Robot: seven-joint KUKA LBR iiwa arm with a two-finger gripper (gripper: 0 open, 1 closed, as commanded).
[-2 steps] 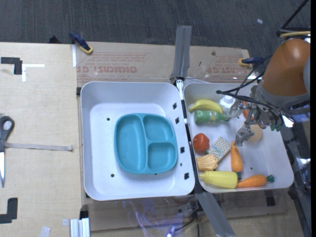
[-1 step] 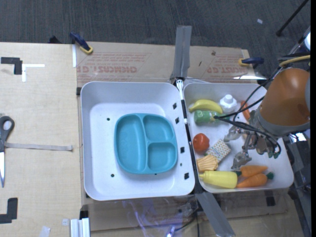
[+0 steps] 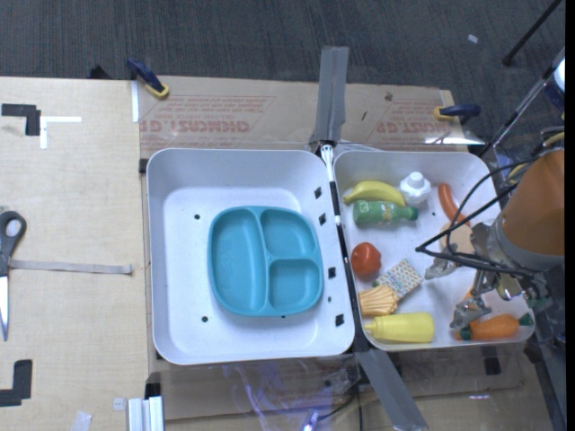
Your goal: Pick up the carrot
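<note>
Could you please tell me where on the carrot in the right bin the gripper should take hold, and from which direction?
Grip the carrot across the middle of its orange body, coming straight down from above. It lies flat along the right bin's near wall, green end toward the yellow bottle, so the fingers probably fit best closing across its width. The gripper hangs just beside its green end.

A turquoise plastic divided plate (image 3: 266, 261) sits in a plain white bin (image 3: 171, 250). The neighbouring white bin (image 3: 382, 162) holds a yellow banana (image 3: 374, 190), a green bottle with a yellow label (image 3: 382, 212), a red tomato (image 3: 366, 259), a yellow squeeze bottle (image 3: 400, 328) and an orange carrot with a green tip (image 3: 493, 328).
</note>
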